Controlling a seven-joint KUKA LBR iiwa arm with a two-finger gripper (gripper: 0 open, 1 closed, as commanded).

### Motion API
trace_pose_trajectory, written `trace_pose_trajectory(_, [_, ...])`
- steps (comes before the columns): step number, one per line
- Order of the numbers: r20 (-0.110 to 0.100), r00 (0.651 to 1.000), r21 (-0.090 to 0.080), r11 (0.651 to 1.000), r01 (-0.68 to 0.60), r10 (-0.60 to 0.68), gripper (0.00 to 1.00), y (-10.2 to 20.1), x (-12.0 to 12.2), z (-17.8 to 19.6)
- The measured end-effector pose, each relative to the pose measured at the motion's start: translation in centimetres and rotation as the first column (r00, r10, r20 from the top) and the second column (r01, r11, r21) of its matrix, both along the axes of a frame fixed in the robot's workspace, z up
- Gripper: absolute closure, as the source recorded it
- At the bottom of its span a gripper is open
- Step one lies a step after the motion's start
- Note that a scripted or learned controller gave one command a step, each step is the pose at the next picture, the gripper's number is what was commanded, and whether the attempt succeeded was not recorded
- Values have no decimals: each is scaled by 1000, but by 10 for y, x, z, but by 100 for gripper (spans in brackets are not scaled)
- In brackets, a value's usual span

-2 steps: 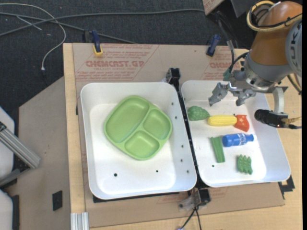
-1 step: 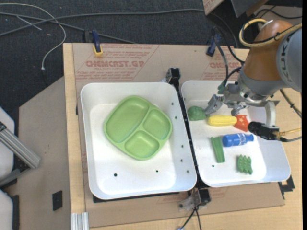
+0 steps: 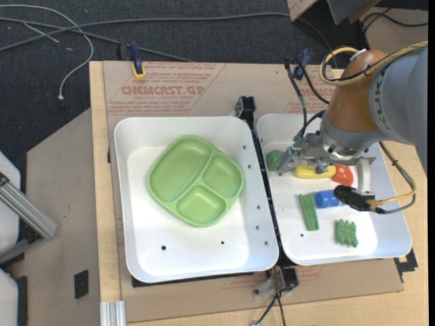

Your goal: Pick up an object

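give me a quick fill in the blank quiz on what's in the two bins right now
1. The green divided plate lies in the ______ bin.
2. The divided plate has ______ compartments.
3. The yellow banana-shaped toy lies in the right bin, just below the ______.
4. The small blue object sits right beside the green ______.

Missing words: left; three; gripper; stick
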State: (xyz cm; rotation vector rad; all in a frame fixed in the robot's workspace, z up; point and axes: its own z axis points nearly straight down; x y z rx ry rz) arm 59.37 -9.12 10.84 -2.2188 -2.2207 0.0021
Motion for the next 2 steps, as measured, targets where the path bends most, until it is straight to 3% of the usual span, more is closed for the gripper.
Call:
trace_pose_trajectory(1, [11,1000,-3,1000,3,-3,100,-2,3,16])
trace_pose_trajectory(2, [9,1000,-2,1000,2,-2,100,-8,-2,77])
